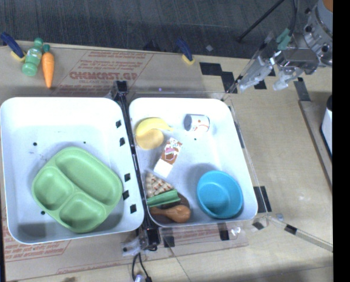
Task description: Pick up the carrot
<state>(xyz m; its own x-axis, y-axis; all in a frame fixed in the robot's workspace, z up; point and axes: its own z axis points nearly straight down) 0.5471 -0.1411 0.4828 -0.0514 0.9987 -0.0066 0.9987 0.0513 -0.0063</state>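
Carrot point(47, 68) is lying outside both bins, on the bench point(163, 63) just beyond the far-left corner of the left bin point(10, 157), w/ its green top touching or nearly touching a green bottle-like toy point(32, 59) on its left. Long axis is running roughly front-to-back: leafy end pointing away from the left bin, orange tip pointing toward that bin's far rim. Gripper point(263, 69) is hanging at the opposite side, past the right bin point(236, 140) far-right corner, well apart from the left bin and higher than bench level by the look of it. So the carrot is sitting far to the left of the jaws w/ both bins' width between; approx. same depth along the far edge. Jaws' state: cannot tell, too small and cluttered at this res.; nothing is showing between them. Judgement: pick not yet begun; coming move is needing a long leftward traverse along the far rims, then a descent w/ jaws set across the carrot's short axis. Risk: bumping the green toy beside it.
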